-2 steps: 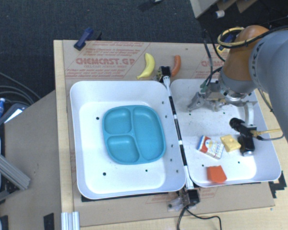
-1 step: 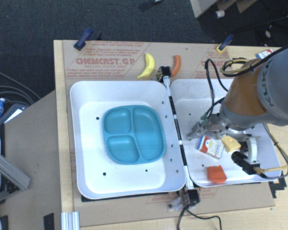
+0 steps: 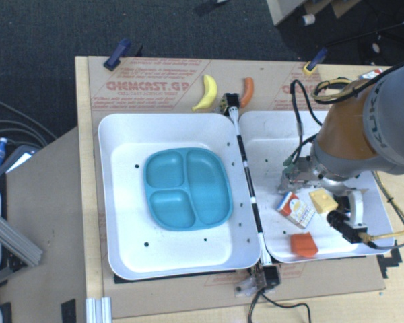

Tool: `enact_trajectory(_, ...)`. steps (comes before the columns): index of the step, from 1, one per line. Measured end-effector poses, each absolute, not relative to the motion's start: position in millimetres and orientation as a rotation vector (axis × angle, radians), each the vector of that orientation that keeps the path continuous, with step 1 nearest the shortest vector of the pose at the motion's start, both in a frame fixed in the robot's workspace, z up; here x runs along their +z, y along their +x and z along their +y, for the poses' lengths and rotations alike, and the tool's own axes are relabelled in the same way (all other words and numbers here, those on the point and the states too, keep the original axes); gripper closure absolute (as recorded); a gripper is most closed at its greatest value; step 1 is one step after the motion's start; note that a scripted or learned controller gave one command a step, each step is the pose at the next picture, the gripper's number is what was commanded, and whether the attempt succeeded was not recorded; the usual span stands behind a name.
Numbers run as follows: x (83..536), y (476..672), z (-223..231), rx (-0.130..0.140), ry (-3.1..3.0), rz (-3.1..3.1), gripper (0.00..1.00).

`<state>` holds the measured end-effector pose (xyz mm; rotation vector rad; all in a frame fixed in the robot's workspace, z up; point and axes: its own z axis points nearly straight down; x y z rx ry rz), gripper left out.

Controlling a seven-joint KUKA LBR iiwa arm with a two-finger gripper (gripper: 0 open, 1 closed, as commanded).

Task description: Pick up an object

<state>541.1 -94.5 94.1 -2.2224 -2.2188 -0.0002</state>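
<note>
Down in the right bin (image 3: 276, 136), the end effector (image 3: 297, 179) hangs under the grey and orange arm (image 3: 353, 130); whether it is open or closed I cannot tell, and nothing shows between its tips. Both bins sit on the worktop (image 3: 155, 79). Well to its left, the left bin (image 3: 118, 234) holds a blue divided plate (image 3: 187, 188). Just below it lies a small white and orange carton (image 3: 297, 210), very close to its tips, though contact cannot be judged. Beside that carton, to the lower right, is a pale yellow block (image 3: 322, 201). Further below rests an orange block (image 3: 304, 245). Beyond the bins, up and to the left, lie a banana (image 3: 206, 93) and a carrot (image 3: 246, 91).
</note>
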Motion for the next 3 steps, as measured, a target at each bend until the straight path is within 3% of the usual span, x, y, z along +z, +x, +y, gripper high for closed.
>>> enact_trajectory(1, 94.0, 541.0, -94.4, 0.0, -2.222, -2.219, 0.0)
enact_trajectory(2, 84.7, 619.0, -93.4, -0.001, -2.221, -2.222, 0.0)
enact_trajectory(3, 85.1, 666.7, -92.4, 0.0, -2.22, -2.224, 0.0)
